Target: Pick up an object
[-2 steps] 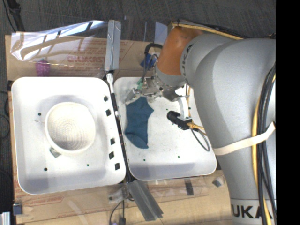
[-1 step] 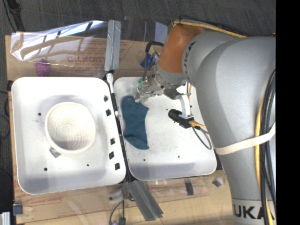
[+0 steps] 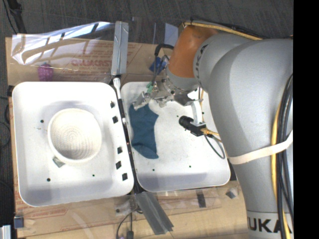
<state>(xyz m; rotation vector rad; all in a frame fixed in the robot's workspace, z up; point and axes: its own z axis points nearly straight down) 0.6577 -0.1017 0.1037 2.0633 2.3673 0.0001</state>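
A blue cloth point(image 3: 144, 131) lies crumpled in the right bin point(image 3: 209, 176), by its left wall. The gripper point(image 3: 152, 97) hovers at the cloth's top edge; its opening cannot be told. A good grasp would pinch a raised fold.

Two shallow white bins are seen side by side: the left bin point(image 3: 30, 133) and the right bin point(image 3: 209, 168). One white ribbed bowl point(image 3: 75, 133) is counted in the left bin, and one blue cloth point(image 3: 144, 131) in the right.
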